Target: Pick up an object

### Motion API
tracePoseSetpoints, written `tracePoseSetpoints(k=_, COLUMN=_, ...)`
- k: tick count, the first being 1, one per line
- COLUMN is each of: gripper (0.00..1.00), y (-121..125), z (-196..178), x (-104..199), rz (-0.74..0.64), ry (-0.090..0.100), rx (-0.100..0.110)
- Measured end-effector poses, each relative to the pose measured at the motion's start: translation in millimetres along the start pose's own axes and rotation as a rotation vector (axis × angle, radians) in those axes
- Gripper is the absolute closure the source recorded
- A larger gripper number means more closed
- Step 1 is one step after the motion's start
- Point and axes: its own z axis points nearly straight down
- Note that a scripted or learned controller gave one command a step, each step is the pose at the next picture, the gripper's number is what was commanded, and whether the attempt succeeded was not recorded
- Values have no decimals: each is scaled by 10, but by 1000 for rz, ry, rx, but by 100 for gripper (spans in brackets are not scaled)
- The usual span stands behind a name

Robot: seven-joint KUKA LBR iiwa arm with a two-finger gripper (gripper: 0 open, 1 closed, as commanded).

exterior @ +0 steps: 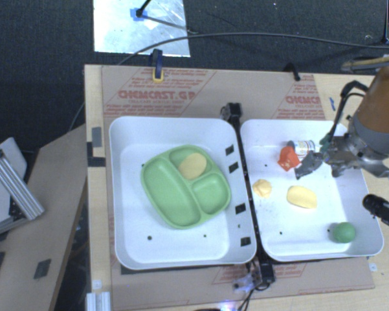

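Objects for picking lie in the right bin [356, 193]: an orange-red piece [287, 157] beside a small bottle [303, 147], two yellow lumps [301, 197] [262, 187] and a green ball [342, 232]. Gripper [309, 165] hovers just right of the orange-red piece; whether it grips anything cannot be told. Left bin [133, 238] holds a green divided plate [181, 193] bearing a yellow item [193, 165].

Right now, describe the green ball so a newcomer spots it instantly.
Start at the right bin, the one the arm reaches into. Go to its near-right corner: the green ball sits there alone. It is the bin's one round green item; the yellow lumps and red object lie farther in.
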Motion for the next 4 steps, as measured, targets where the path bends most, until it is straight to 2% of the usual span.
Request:
tracePoseSetpoints(k=1, gripper=0, y=22, z=-52, x=1, rz=-2, ry=-2, rx=-11)
tracePoseSetpoints(k=3, gripper=0, y=8, z=1146, x=-66, rz=1, ry=-1, rx=-5)
tracePoseSetpoints(k=4, gripper=0, y=38, z=1525, x=-74, rz=0, ry=-5, rx=-17)
